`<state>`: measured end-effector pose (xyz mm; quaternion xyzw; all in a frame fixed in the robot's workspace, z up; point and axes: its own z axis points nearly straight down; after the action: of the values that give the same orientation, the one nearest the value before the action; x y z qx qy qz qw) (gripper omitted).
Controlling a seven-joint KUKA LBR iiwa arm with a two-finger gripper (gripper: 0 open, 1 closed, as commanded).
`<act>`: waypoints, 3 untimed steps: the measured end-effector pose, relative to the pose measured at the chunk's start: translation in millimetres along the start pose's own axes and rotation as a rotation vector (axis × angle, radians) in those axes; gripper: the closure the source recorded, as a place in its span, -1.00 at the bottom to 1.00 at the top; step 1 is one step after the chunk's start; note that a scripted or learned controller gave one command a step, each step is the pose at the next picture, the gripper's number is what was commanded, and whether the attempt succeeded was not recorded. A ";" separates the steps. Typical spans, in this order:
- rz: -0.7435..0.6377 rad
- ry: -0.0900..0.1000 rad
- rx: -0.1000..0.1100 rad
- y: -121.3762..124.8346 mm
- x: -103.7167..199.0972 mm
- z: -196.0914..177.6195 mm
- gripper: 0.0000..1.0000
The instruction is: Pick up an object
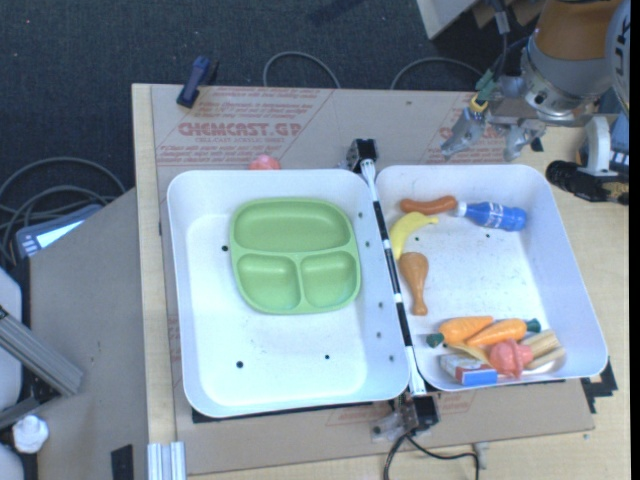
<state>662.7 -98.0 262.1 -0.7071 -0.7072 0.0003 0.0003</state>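
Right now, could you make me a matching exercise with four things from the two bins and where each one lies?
Things:
1. green plate
2. blue bottle
3. banana
4. carrot

Places:
A. right bin, far side, beside the sausage
B. left bin
C. right bin, near side, in the pile of toys
D. right bin, by the divider, above the chicken leg

Pairs: 1-B, 2-A, 3-D, 4-C

A dark blue-grey carpeted floor (pixel 120 28) lies behind and left of the pale plywood surface (pixel 300 118). Black cables (pixel 40 193) loop on that carpet, left of the surface.
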 end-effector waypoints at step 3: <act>0.001 -0.001 -0.001 3.3 -61.7 96.1 -1.00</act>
<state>666.0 -159.7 166.0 -0.7075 -0.7067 0.0004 -0.0005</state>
